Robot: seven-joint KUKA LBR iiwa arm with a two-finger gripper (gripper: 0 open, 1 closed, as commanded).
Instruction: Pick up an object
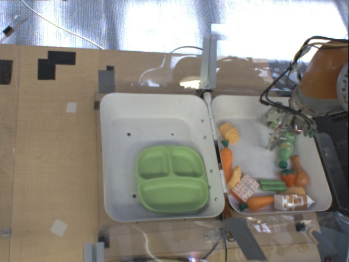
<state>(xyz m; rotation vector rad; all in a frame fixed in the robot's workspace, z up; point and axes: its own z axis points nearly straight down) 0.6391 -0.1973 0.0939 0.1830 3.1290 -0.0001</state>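
Note:
My gripper [279, 131] hangs over the upper right part of the right bin [248, 119], just above a green bottle-shaped toy [284, 153]. Whether it touches the toy is unclear. Below it lie a red tomato-like piece [288, 176] and an orange piece [300, 174]. Along the bin's front sit a white bottle with a brown label [293, 202], an orange carrot [259, 202], a green bean [272, 185] and a checkered cracker [245, 188]. A corn cob [229, 131] and an upright carrot [226, 158] lie by the left wall.
The left bin [120, 124] holds a green divided plate [172, 178] toward its front. A metal post [209, 59] rises behind the seam between the bins. Black cables [283, 78] loop off the wrist above the right bin's back edge.

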